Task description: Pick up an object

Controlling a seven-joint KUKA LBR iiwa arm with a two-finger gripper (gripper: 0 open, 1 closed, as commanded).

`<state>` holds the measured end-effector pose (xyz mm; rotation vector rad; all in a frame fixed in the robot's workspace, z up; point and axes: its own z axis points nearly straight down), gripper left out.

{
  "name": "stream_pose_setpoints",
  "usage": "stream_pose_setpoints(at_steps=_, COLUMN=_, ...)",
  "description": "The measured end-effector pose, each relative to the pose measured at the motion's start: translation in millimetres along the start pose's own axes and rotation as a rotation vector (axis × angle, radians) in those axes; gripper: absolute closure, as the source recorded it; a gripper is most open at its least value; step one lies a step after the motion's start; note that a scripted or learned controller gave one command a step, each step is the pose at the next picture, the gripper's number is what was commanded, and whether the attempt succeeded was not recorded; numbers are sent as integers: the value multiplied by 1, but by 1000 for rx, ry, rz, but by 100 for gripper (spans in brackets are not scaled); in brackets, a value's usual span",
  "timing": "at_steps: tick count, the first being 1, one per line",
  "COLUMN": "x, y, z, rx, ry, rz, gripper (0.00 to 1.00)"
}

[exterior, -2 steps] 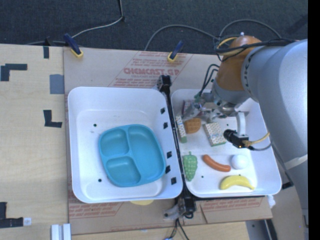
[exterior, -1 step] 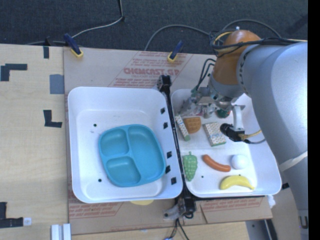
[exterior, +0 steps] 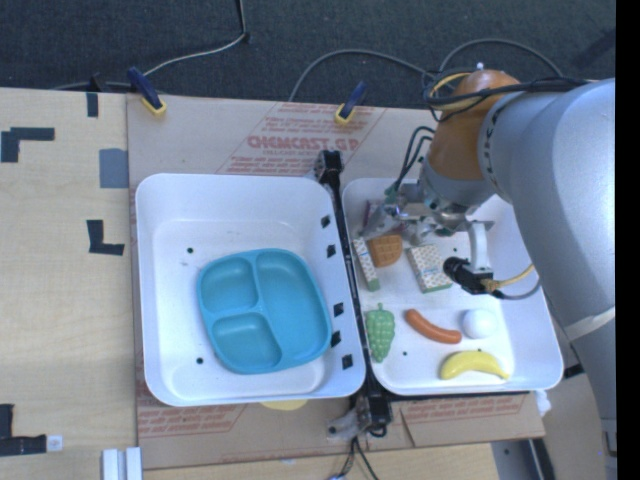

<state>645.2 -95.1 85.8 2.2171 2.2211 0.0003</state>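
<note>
In the right bin (exterior: 520, 363) lie a brown bread-like piece (exterior: 385, 249), two speckled flat wafers (exterior: 364, 264) (exterior: 430, 267), green grapes (exterior: 380, 332), an orange sausage (exterior: 432, 326), a white egg (exterior: 479, 322) and a yellow banana (exterior: 474, 366). My gripper (exterior: 400, 218) hangs low over the bin's back left part, right above the brown piece. Nothing can be made out between its fingers from this angle.
The left bin (exterior: 165, 268) holds a blue divided plate (exterior: 262, 309). A black clamp rail (exterior: 345, 268) separates the two bins. The grey arm with its orange band (exterior: 462, 143) covers the right bin's back right corner. Yellow clamps (exterior: 146, 90) and cables lie behind the bins.
</note>
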Motion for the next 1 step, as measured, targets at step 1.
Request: stream_pose_setpoints(at_steps=1, x=0, y=0, z=-9, rx=2, ry=0, rz=0, gripper=100)
